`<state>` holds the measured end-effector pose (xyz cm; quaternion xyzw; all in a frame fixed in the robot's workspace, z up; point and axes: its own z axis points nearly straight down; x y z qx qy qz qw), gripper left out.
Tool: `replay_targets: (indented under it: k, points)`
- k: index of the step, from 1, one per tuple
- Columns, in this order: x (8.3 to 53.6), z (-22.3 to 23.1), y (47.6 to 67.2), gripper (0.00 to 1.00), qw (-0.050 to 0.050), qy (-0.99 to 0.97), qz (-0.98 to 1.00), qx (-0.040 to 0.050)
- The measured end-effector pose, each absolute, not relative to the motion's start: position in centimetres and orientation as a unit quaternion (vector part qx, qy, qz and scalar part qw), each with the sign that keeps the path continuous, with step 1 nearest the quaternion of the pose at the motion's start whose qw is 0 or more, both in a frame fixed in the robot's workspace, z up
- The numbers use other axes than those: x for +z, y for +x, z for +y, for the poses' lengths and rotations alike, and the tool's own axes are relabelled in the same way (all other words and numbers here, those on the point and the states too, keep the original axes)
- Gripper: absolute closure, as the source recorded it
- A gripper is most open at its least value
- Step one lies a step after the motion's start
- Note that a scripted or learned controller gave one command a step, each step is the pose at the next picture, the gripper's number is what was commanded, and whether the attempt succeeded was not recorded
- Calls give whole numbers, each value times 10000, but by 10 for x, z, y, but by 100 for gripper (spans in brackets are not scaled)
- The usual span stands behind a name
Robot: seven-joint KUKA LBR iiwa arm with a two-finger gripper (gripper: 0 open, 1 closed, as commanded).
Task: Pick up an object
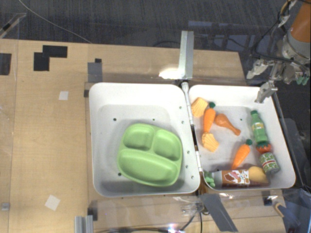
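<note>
Cannot tell how the jaws [266,92] stand; poised over the right bin's [228,111] far right corner, touching nothing. Below: green bottle [258,127], two carrots [208,120], drumstick [227,123], sauce bottle [240,176]. In the left bin [104,101]: green divided plate [150,154].

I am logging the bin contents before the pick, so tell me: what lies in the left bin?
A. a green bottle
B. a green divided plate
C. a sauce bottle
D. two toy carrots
B: the green divided plate lies alone in the left bin, while the carrots and bottles lie in the right bin.
</note>
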<state>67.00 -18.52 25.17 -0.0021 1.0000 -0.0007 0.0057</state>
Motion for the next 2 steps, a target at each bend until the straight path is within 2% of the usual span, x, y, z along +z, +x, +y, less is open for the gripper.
replay_targets:
  k: [1, 2]
  points:
    - [110, -191, 668, 0, -8, -240, 9997, 13]
    - [89, -139, 623, 0, 69, -527, 9986, -8]
